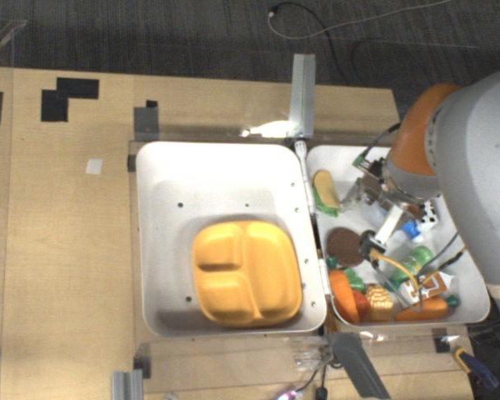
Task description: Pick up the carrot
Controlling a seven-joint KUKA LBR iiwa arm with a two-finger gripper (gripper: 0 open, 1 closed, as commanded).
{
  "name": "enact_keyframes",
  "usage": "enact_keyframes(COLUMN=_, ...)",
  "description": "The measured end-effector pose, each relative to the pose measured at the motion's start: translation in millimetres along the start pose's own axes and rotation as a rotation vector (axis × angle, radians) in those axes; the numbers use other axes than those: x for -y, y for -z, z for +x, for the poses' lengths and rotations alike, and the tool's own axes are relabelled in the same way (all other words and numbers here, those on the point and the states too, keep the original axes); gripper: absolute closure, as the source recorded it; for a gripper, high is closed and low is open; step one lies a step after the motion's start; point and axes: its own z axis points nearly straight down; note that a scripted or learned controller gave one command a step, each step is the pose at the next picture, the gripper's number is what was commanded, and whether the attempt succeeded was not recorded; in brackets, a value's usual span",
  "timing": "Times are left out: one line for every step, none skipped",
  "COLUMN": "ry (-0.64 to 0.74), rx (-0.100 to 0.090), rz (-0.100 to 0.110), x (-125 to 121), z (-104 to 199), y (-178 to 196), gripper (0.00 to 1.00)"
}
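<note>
Wood bench [58,248] carries two white bins. Carrot [422,310] lies in the right bin [337,158], at its near right corner. Its long axis runs left to right along the near wall, narrow tip pointing left toward the corn [380,298]. Gripper [360,192] hangs beside the banana [325,188], well apart from the carrot; open or closed, I cannot tell.

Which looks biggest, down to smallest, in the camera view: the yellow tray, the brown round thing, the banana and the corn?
1. Yellow tray, by far the largest.
2. Brown round thing and banana: too alike to rank.
3. Corn, smallest.
</note>
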Motion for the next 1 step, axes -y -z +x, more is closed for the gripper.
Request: enact_keyframes(ry=-0.071, rx=0.001, rz=0.005, x=-41.8, z=37.2, y=-2.3, gripper=0.00)
